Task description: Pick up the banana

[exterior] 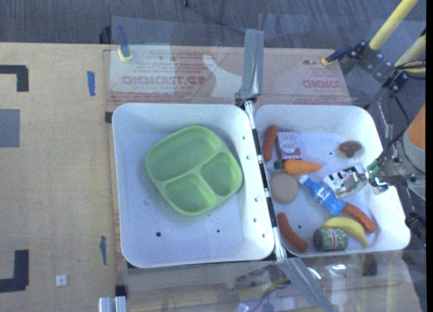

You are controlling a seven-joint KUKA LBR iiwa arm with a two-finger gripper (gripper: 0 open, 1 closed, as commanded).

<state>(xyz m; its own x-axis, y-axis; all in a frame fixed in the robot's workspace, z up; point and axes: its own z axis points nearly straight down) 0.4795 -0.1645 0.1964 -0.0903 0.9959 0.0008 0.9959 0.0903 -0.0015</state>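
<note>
Banana (349,227) at five o'clock in right bin (369,122); claw (360,179) above, grip too blurry to tell.

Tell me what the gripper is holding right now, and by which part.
Cannot be told. The gripper sits low over the right bin, and its fingers are too blurred to read. The banana lies apart from it near the bin's front edge.
</note>
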